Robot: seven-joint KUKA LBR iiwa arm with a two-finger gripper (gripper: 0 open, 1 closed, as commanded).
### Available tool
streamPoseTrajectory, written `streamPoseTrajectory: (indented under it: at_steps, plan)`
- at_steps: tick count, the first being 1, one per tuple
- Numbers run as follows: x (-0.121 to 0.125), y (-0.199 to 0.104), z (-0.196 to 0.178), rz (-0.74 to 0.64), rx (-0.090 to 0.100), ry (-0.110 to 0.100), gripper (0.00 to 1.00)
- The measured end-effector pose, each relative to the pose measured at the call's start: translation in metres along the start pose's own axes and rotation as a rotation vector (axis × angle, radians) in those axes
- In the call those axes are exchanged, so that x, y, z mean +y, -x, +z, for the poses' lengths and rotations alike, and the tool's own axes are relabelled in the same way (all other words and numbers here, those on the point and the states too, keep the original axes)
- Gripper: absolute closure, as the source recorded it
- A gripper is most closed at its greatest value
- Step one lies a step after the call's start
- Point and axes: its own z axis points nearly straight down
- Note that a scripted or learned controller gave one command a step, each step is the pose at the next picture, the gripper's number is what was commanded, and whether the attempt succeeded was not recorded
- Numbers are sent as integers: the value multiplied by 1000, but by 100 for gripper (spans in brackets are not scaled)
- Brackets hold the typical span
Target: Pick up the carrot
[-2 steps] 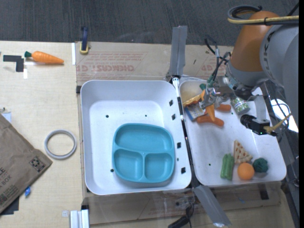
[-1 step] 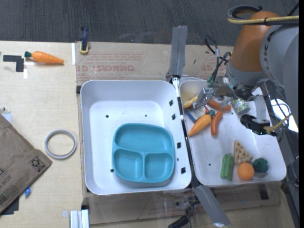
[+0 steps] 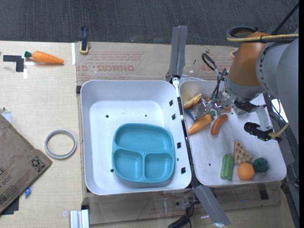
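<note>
The carrot (image 3: 199,124) at the right bin's (image 3: 280,172) left wall looks light, stiff and smooth, best held mid-body; the gripper's (image 3: 212,106) state I cannot tell.

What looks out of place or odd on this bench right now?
A second carrot lies out on the bench top at the far left, away from both bins, while the other carrot sits in the right bin with the rest of the toy food. The blue tray lies slightly askew.

One fixed camera looks down at a slant from above the bench (image 3: 38,108), taking in both white bins (image 3: 90,127) fairly closely.
</note>
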Motion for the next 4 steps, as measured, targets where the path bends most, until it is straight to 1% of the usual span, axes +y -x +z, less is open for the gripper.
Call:
streamPoseTrajectory:
  at_steps: [1, 2, 3, 4]
  plan:
    - [-24, -1, -1, 235, 1, 5, 0]
    - [-23, -1, -7, 232, 2, 1, 100]
    - [-23, -1, -7, 232, 1, 1, 0]
    - [-56, -16, 6, 272, 1, -9, 0]
